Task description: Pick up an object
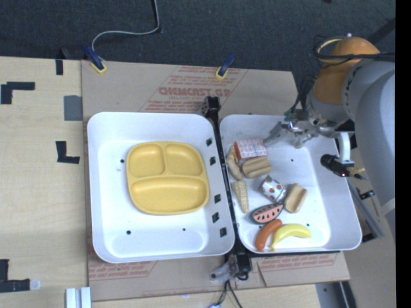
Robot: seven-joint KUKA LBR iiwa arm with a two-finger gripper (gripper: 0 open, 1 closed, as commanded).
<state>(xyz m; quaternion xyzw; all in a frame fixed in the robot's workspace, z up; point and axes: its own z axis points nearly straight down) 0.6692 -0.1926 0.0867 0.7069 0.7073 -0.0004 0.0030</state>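
Gripper (277, 133) over right bin (318, 226), upper part | fingers look spread, nothing between them | carton (250, 149) just left of it, touching bun (255, 167) | banana (290, 234) well below

Even, diffuse light from overhead fills the scene, bright without harshness. The two shallow white plastic bins (103, 191) look close to washed out, with soft grey shadows along their inner walls. The yellow divided plate (168, 177) carries only faint shading in its compartments. Toward twelve o'clock the dark carpet (192, 18) is grainy. Overall focus is slightly soft, and small toy foods blur at their edges.
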